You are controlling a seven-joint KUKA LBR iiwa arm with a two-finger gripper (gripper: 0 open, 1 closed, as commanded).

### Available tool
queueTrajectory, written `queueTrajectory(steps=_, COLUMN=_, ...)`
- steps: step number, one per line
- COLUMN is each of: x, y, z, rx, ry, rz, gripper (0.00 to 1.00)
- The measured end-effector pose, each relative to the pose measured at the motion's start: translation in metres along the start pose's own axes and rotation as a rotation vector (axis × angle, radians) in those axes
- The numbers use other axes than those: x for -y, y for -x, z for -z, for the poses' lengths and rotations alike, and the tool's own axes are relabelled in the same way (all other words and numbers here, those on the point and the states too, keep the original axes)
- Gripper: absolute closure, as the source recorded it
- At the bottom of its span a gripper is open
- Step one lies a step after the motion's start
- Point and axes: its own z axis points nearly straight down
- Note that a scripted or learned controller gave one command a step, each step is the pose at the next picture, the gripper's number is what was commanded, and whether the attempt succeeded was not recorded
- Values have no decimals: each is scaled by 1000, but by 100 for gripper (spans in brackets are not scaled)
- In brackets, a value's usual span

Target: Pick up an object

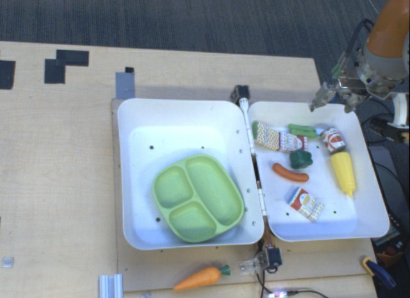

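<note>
Pale wood table (57, 181) carries two white bins; your end effector (337, 95) hovers with fingers spread, holding nothing, over the right bin's (368, 226) far rim; you're at the approach step; next, descend over one item, perhaps the yellow corn (344, 172) just below.

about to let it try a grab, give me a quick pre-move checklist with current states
1. Gripper above the right bin's far rim, holding nothing: ok.
2. Finger opening: cannot tell.
3. Targets in the right bin: yellow corn cob, red sausage, small carton: ok.
4. Corn cob lies apart from the sausage and carton: ok.
5. Green broccoli piece crowds the wrapped packet: not ok for a clean pick.
6. Gripper over a target: not ok.
</note>
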Motion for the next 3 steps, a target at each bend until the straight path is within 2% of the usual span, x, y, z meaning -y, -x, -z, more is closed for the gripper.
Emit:
queueTrajectory(steps=1, x=-5, y=-31, z=-131, rx=0, ry=2, rz=2, gripper=0)
queueTrajectory(steps=2, x=-9, y=-31, z=-114, rx=4, ry=16, rz=6, gripper=100)
queueTrajectory(steps=3, x=22, y=-87, z=-30, rx=-1, ry=3, rz=2, gripper=100)
